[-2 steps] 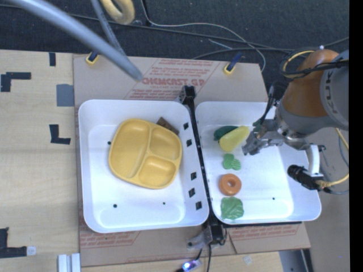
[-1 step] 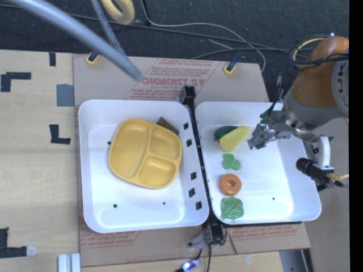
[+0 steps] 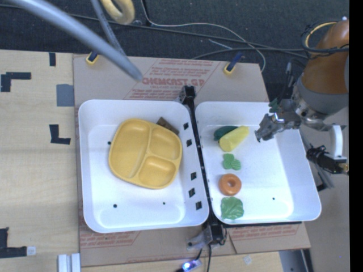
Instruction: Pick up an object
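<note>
The gripper (image 3: 265,130), its grasp state impossible to tell, is hovering just right of the yellow-and-green toy corn cob (image 3: 232,136), which is lying slantwise, pointing toward it.

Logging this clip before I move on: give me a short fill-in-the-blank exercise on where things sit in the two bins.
1. The yellow divided plate lies in the ____ bin as the camera sees it.
2. The orange ring lies between two items of the colour ____.
3. The gripper hangs over the ____ bin as the camera sees it.
4. The yellow corn cob lies nearest the bin's ____ wall.

Missing words: left; green; right; left
</note>
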`<action>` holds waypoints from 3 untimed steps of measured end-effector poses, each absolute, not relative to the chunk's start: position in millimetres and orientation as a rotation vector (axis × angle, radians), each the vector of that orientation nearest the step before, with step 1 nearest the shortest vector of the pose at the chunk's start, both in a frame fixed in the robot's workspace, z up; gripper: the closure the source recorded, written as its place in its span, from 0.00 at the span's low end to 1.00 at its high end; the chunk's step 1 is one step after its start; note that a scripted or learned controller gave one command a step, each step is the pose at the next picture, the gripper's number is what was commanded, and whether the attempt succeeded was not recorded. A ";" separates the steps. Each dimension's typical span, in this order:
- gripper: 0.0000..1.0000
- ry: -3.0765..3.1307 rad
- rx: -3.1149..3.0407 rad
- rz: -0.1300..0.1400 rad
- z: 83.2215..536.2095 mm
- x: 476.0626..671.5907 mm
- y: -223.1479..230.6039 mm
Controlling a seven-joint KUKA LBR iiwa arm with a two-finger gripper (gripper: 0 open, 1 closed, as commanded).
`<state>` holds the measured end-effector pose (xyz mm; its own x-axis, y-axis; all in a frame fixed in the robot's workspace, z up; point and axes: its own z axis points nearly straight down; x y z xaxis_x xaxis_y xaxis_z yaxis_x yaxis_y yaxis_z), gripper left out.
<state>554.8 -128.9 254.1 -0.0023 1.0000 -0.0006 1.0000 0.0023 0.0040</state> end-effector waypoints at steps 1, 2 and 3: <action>1.00 2.229 2.215 0.001 256.6 557.8 -80.5; 1.00 2.229 2.217 -0.004 239.0 564.9 -27.2; 1.00 2.230 2.217 -0.003 224.1 574.7 26.3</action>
<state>574.7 26.3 224.1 -0.0059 1.0000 0.0003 1.0000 0.0059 -0.0033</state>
